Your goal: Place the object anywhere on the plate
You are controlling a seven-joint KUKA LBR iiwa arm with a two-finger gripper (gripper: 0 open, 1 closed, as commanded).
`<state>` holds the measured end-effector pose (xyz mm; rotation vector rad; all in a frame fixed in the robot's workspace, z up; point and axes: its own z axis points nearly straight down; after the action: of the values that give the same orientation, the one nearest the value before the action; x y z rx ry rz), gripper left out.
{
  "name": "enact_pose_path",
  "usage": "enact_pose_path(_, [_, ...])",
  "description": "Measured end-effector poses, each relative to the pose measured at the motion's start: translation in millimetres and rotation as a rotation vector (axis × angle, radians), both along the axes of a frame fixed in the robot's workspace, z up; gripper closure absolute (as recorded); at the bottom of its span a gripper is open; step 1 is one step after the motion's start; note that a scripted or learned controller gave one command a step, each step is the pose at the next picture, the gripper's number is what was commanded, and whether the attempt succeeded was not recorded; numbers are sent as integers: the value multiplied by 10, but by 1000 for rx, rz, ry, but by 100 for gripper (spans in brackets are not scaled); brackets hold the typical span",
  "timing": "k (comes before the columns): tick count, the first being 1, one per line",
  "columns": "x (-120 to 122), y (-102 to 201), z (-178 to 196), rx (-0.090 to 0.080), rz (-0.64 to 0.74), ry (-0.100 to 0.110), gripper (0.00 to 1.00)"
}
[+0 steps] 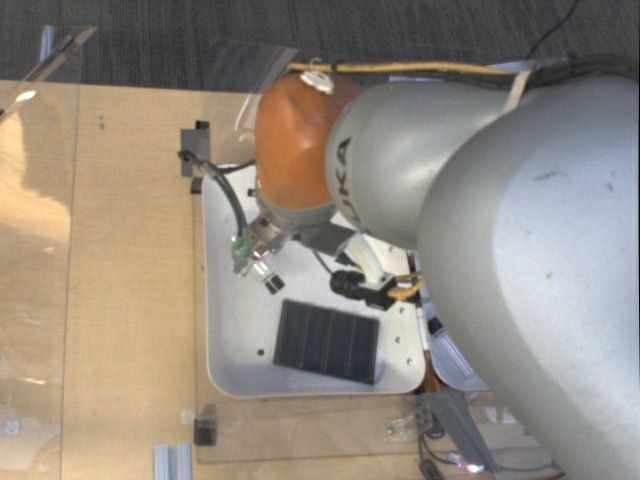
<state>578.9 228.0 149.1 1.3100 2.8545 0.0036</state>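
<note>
A dark grey ribbed rectangular block (327,342) lies flat near the front of the left white bin (225,358). My gripper (260,266) hangs over the bin's middle left, just above and to the left of the block, apart from it. Nothing shows in its grasp. A pale curved rim, probably the plate (452,364), peeks out under the arm in the right bin; most of it is hidden.
The big grey arm with its orange band (290,148) covers the right bin and the back of the left bin. A small black bracket (193,154) sits at the left bin's far corner. Wooden bench top (100,268) stretches to the left.
</note>
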Motion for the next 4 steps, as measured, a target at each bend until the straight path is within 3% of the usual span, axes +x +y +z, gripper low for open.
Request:
enact_pose_path(1, [241, -150, 1379, 3, -471, -5, 100])
enact_pose_path(2, [824, -39, 55, -1, -424, 1, 100])
enact_pose_path(3, [176, -144, 171, 1, -74, -3, 100])
enact_pose_path(4, [-793, -270, -354, 0, -90, 1, 100])
